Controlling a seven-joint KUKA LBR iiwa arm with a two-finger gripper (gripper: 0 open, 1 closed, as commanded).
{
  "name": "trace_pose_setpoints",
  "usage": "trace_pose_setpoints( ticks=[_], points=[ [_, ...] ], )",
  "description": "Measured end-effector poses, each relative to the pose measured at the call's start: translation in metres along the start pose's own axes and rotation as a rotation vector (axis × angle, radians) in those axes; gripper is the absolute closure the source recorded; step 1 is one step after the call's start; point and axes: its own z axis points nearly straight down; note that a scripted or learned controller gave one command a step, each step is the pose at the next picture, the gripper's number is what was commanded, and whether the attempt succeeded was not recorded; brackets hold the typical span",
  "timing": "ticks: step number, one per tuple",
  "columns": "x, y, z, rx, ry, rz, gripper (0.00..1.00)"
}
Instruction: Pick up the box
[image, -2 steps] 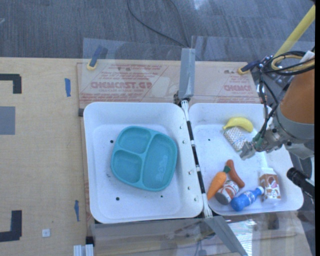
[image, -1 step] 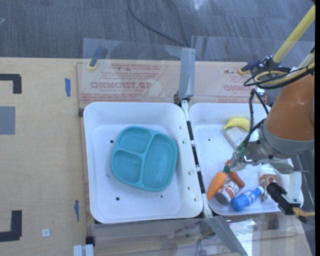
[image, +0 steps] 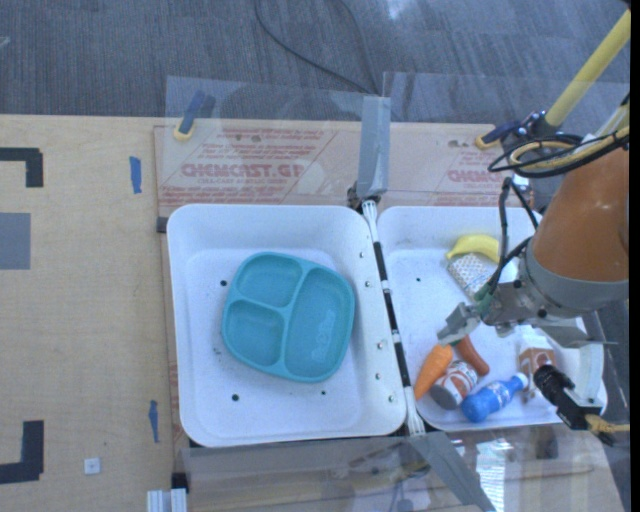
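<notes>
A small grey speckled box (image: 467, 270) lies in the right bin (image: 420, 240), just under a yellow banana (image: 473, 246). My gripper (image: 463, 322) hangs over the middle of that bin, a little nearer the front than the box and just behind the carrot (image: 433, 368). The grey wrist and the orange band of the arm (image: 585, 225) cover the bin's right side. Nothing shows in the gripper's grasp.
At the right bin's front lie a red and white can (image: 458, 382), a blue bottle (image: 492, 399), an orange-red piece (image: 474, 355) and a white and orange item (image: 536, 357). A teal divided plate (image: 289, 316) sits in the left bin (image: 200, 240).
</notes>
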Motion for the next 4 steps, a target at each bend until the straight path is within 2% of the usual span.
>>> trace_pose_setpoints(
  ticks=[1, 2, 3, 4],
  points=[
    [0.013, 0.021, -0.106, -0.004, -0.003, 0.062, 0.00],
    [0.017, 0.032, -0.156, -0.007, -0.005, -0.084, 0.00],
    [-0.047, 0.035, -0.068, -0.004, -0.003, -0.090, 0.00],
    [-0.086, 0.100, -0.031, -0.007, -0.005, -0.103, 0.00]
  ],
)
